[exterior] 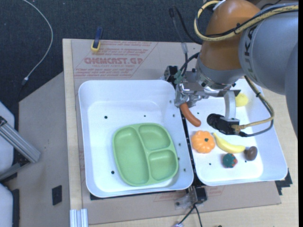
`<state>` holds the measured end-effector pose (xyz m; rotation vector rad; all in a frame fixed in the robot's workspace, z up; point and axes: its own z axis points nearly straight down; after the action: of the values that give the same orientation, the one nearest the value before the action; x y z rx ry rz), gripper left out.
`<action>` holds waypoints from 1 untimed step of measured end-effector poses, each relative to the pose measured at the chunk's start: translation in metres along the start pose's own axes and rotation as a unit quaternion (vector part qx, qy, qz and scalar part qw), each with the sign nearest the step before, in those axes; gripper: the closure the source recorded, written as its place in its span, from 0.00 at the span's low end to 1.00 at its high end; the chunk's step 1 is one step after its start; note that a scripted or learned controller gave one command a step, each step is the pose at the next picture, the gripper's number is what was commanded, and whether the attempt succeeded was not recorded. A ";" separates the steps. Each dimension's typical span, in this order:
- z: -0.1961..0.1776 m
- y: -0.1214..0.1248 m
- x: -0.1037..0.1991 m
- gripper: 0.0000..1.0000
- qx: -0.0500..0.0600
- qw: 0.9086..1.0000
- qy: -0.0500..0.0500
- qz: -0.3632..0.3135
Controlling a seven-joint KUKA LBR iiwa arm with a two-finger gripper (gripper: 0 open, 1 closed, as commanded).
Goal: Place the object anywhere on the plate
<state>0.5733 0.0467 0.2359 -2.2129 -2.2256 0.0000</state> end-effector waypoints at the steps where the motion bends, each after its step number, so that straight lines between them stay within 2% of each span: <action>1: 0.006 -0.020 0.049 1.00 0.001 1.000 0.000 0.000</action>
<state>0.5535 0.0957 0.2303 -2.2126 -2.2247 0.0023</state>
